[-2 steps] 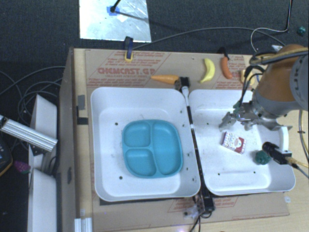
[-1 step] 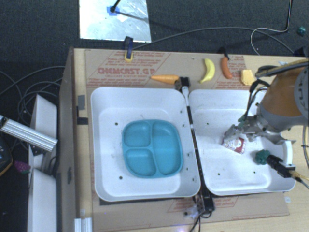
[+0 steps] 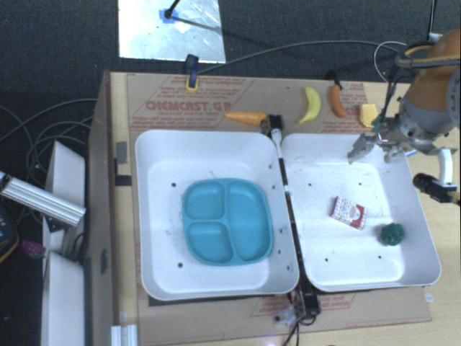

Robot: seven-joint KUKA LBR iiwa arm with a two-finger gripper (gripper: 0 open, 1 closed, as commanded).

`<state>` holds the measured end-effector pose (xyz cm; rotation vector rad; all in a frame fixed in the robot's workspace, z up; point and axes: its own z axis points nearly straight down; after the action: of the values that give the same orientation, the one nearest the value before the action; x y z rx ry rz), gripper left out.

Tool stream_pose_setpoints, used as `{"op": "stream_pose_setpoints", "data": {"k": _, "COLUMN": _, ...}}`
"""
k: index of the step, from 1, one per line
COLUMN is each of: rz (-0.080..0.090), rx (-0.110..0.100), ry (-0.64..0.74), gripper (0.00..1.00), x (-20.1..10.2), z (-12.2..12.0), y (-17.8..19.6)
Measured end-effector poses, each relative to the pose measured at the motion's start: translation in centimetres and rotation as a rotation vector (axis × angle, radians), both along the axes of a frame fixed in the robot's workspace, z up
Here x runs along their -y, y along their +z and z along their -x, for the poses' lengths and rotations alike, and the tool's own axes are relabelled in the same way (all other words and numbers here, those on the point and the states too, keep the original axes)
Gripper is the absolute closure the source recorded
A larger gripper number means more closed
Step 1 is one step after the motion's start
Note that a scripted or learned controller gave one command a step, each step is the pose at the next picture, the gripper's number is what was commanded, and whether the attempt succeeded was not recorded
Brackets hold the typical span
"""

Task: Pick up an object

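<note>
Left of the divider between the two bins, the shallow white left bin carries a light-blue sectioned plastic plate. Just right of that divider sits the white right bin, and in it a small red-and-white printed packet lying flat, with a dark green knobbly lump farther right of it. Up at the right bin's far edge the two-finger gripper hangs with its fingers spread and nothing between them. To do this well, I'd centre over the packet, straddle its narrow side, drop low, then close.
</note>
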<state>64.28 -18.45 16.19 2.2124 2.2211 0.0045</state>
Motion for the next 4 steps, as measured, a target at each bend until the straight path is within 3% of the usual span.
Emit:
{"op": "stream_pose_setpoints", "data": {"k": 1, "rz": -0.001, "rx": 0.004, "ry": -0.003, "gripper": 0.00, "x": -0.1, "z": 6.9, "y": -7.2}}
{"op": "stream_pose_setpoints", "data": {"k": 2, "rz": 0.000, "rx": 0.000, "ry": 0.001, "gripper": 0.00, "x": 2.2, "z": -1.2, "y": -4.5}}
{"op": "stream_pose_setpoints", "data": {"k": 3, "rz": -0.002, "rx": -0.005, "ry": -0.002, "gripper": 0.00, "x": -0.8, "z": 4.6, "y": -3.3}}
{"op": "stream_pose_setpoints", "data": {"k": 4, "rz": -0.002, "rx": 0.000, "ry": 0.002, "gripper": 0.00, "x": -6.2, "z": 3.7, "y": 4.7}}
